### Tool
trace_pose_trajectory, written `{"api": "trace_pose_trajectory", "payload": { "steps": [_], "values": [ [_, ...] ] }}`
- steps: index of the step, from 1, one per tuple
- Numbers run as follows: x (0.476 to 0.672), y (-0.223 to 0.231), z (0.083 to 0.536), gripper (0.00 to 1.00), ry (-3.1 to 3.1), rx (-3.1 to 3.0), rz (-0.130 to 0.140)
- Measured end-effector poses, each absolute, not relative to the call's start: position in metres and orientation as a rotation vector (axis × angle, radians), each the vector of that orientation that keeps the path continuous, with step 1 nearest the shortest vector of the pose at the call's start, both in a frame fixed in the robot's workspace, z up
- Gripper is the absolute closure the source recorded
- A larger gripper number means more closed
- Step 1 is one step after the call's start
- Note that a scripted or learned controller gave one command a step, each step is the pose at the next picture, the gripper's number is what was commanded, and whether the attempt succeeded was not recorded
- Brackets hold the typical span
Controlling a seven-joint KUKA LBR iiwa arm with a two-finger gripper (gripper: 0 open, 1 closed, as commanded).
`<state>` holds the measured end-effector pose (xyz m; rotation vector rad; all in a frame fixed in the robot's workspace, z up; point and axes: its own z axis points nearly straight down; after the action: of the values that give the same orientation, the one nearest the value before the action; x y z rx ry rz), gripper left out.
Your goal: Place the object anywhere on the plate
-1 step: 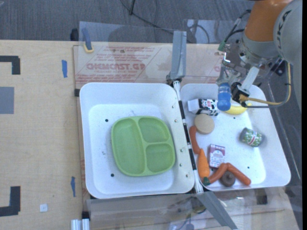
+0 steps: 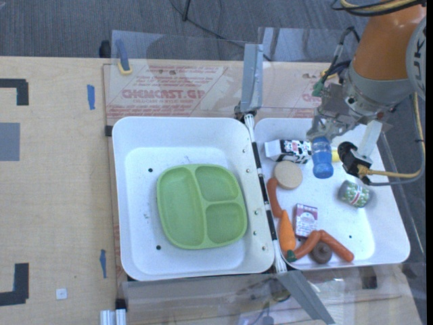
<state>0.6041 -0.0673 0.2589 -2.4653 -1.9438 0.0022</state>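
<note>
Looking at the claw (image 2: 325,135), you find the bottle (image 2: 322,160) just below at 6 o'clock, upright; plate (image 2: 201,207) lies toward 8 o'clock. You cannot tell its grip.

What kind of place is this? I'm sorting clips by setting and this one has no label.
Most likely a robotics lab bench for pick-and-place trials: two white bins side by side, a green divided plate in one, toy food such as carrots in the other, with a robot arm above them.
</note>
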Motion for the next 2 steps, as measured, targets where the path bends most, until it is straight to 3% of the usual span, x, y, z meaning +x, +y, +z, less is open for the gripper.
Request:
{"api": "trace_pose_trajectory", "payload": {
  "steps": [1,2],
  "values": [
    [0.559,-0.061,0.241,1.00,-2.052,-2.376,0.002],
    [0.571,0.006,0.219,1.00,-2.177,-2.261,0.003]
  ]
}}
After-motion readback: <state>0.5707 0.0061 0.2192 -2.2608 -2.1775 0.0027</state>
